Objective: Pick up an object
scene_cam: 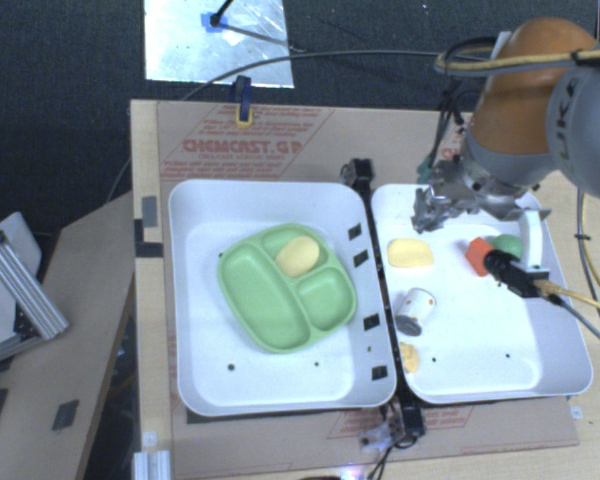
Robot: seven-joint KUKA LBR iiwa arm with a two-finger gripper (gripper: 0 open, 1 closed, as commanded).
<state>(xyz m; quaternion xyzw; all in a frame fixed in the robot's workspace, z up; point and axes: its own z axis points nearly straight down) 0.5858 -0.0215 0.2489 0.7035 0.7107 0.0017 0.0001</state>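
The gripper (432, 211) hangs over the back of the right bin (540, 363), whether clenched or released I cannot tell, above a yellow piece (410, 254), near an orange piece (478, 256), while the left bin (205, 368) holds a green tray (270, 308).

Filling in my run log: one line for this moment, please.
gripper above right bin | holding nothing | yellow piece below | green tray in left bin

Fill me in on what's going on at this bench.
A grey robot arm reaches in from the right, its gripper poised over the right bin, just above a yellow piece. Nothing is visibly held. An orange-and-green item and a small cup lie nearby. The left bin holds a green tray.
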